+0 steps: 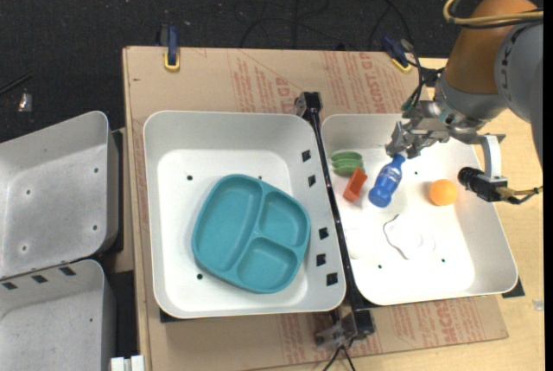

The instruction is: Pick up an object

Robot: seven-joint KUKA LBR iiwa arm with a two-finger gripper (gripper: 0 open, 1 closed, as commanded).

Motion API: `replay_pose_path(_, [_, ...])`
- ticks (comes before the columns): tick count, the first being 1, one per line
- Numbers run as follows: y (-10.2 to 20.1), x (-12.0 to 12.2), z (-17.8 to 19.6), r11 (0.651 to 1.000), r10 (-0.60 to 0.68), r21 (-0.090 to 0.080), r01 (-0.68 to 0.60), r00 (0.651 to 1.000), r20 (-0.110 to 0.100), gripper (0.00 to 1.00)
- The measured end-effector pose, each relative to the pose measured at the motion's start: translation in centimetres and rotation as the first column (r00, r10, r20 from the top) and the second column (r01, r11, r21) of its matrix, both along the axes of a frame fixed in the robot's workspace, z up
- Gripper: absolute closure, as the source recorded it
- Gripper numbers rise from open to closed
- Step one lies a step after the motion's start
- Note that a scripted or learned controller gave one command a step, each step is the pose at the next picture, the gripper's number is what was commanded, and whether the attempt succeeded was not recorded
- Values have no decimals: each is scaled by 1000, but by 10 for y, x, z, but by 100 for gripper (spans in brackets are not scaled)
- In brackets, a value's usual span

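While your gripper [404, 144] hangs at upper right of the frame, its fingers meet the blue bottle [385, 182] top (grip state: cannot tell). Bottle lies tilted in the right bin [449, 274], between an orange block [355, 185] and ball [442, 192]; green lid [346, 161] nearby.

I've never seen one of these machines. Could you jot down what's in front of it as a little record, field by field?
left bin: holds a teal divided plate
right bin: holds a blue bottle, orange ball, green lid-like piece, small orange-red block, thin wire loop
gripper: above the bottle's cap end
contact with bottle: cannot tell
arm: reaches in from the right
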State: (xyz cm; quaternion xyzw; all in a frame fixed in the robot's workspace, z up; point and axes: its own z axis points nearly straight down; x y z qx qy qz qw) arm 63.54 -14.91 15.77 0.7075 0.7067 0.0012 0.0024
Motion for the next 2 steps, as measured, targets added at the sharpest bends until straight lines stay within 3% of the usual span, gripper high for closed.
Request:
replay_pose_path(1, [1, 5, 64, 1000, 4, 0, -4, 1000, 2, 100])
replay_pose_path(2, [1, 5, 71, 1000, 3, 1, -3, 1000, -2, 100])
